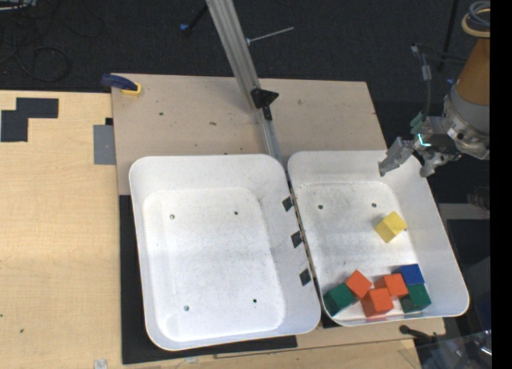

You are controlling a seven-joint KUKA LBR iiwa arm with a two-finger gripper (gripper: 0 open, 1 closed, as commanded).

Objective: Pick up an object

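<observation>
The right-hand bin (448, 231) is the thing to steer by. The gripper (416, 156) hangs over its far right corner, at the rim, at the end of the grey arm (472, 115) that comes in from the right with its orange band (478, 67) above the wrist. Its two fingers are spread apart with nothing between them; one grey finger (394, 156) points out over the bin's far edge.

Inside that bin, a yellow block (390, 226) lies alone toward the right wall, roughly at mid-depth, well apart from the gripper. Down in the near right corner sits a tight cluster: two orange blocks (359, 283) (378, 301) touching, a third orange block (395, 285) just beside them, a green block (340, 298) on the cluster's left end, a blue block (411, 274) on the far right side, and another green block (416, 300) just in front of the blue one.

The left-hand bin (152, 199) lies flush against the right-hand bin's left edge, with small black clips (295, 238) along the seam. A slanted aluminium rail (232, 39) rises from behind the seam.
</observation>
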